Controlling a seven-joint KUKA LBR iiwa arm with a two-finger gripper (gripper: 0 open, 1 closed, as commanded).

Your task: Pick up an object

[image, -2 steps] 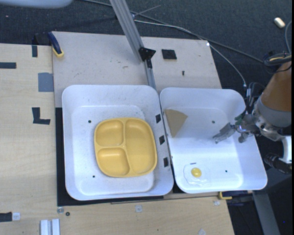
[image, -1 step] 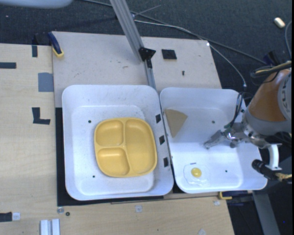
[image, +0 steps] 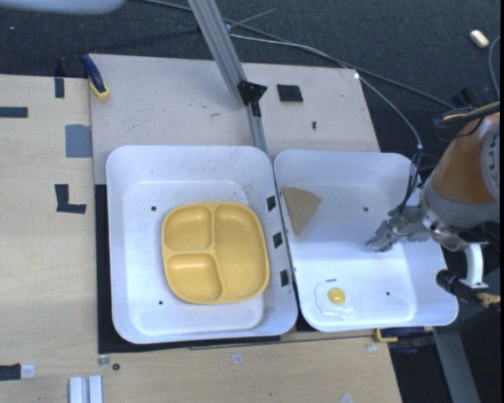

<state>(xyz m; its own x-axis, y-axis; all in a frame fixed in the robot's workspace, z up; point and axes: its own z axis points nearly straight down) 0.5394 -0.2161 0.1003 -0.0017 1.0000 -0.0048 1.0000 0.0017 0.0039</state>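
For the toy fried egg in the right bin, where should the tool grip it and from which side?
The fried egg lies flat near the front wall of the right bin. Probably best gripped from straight above, across its thin white rim on the open side facing the bin's middle, since the wall crowds the front edge.

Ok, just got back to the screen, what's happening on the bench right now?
The grey arm's two-finger gripper is low over the right white bin, near its right side. Nothing shows between its fingers. In that bin lie a white fried-egg toy with a yellow yolk near the front edge and a flat tan triangular piece at the back left. The left white bin holds a yellow three-compartment plastic plate. Nothing looks picked up.
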